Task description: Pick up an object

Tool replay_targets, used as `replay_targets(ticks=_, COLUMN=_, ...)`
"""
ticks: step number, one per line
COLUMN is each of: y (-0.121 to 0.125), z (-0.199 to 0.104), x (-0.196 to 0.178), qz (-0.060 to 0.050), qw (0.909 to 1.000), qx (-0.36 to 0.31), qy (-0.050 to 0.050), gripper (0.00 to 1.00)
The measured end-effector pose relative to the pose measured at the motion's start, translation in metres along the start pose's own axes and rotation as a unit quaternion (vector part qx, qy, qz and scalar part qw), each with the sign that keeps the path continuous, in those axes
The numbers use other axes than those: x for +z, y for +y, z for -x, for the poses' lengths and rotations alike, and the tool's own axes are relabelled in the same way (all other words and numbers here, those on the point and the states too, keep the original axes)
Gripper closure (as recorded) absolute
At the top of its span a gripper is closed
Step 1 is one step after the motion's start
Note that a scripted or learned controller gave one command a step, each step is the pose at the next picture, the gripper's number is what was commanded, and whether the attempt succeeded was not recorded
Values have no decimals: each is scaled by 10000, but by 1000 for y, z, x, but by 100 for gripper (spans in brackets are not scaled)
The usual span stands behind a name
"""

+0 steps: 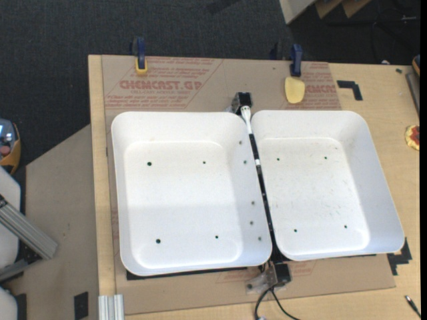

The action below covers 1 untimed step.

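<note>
The only loose-looking candidate for a pick was a small pale yellow lump [294, 90]. It lay on the brown worktop [100, 112] just beyond the 12 o'clock rim of the right bin [377, 159], outside both bins. It looked rounded, matte and soft-edged, about as wide as the blue clamp [295, 52] right above it. I could not tell whether it was free or the clamp's own pad. A second blue clamp [139, 47], at 12 o'clock from the left bin [120, 179], had a similar yellow bit under it, which made me suspect the pad.

A small orange-and-yellow scrap [413, 136] sat at 3 o'clock from the right bin, cut by the frame edge and too small to name. On the white floors of the bins I saw only dark dots and, in the right one, faint grey scuffs.

How my jaws stood, and whether they had anything, I could not tell.

I judged the main risk to be a close on bare plastic, because nothing stood up from either floor to catch. Going for the yellow lump could mean tugging at a fixed clamp. A descent near the seam could snag the black cable [257, 172] running between the bins from 12 to 6 o'clock.
</note>
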State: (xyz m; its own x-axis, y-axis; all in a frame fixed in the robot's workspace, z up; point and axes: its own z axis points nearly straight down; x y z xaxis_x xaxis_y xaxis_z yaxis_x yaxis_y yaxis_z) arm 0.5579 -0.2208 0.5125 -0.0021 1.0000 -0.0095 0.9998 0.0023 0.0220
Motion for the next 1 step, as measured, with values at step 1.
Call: replay_targets(ticks=1, y=-1, z=0, x=11, qz=-102, qw=9999, qx=8, qy=38, gripper=0)
